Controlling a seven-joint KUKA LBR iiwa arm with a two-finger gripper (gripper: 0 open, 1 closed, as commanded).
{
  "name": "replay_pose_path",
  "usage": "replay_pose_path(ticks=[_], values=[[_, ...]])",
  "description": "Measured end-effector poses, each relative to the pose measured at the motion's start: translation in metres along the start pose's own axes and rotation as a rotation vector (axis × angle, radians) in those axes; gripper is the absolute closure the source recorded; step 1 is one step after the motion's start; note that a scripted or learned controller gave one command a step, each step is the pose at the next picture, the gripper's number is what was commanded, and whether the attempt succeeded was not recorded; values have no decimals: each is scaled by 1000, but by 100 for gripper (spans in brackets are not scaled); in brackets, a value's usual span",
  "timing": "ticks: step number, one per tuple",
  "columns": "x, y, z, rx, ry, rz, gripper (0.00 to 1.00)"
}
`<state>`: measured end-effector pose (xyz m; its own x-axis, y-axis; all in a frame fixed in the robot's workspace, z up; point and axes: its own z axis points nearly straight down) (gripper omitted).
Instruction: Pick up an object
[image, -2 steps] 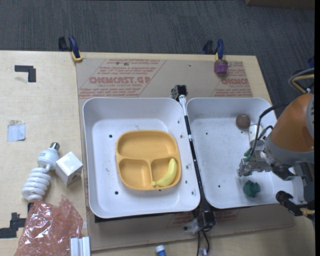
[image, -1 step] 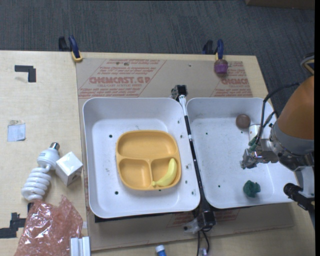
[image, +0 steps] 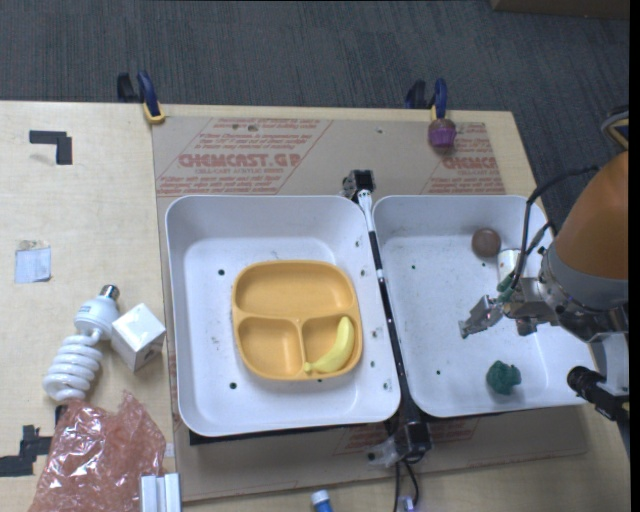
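Over the right bin (image: 420, 300), the gripper (image: 484, 316) hangs; finger state unclear. Bare floor lies toward nine o'clock; green object (image: 503, 377) at five, ball (image: 486, 241) at twelve.

1. The two white bins (image: 190, 300) look like smooth, faintly glossy plastic.
2. The yellow divided plate (image: 262, 290) is matt plastic; the banana (image: 338, 348) in it is smooth-skinned.
3. The board (image: 250, 150) under the bins is brown printed paper.
4. The claw (image: 480, 318) is dull grey metal.
5. The green lump (image: 503, 377) looks rough.
6. The bulb (image: 78, 358) is glossy white.
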<state>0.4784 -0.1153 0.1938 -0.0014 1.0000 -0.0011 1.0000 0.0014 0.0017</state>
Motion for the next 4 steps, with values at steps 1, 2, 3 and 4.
replay_pose_path(ticks=[1, 2, 3, 4], values=[[-12, -1, 102, 2, 1, 4, 0], [-12, 0, 92, 0, 1, 5, 100], [58, 0, 1, 0, 1, 0, 100], [60, 32, 2, 1, 0, -1, 100]])
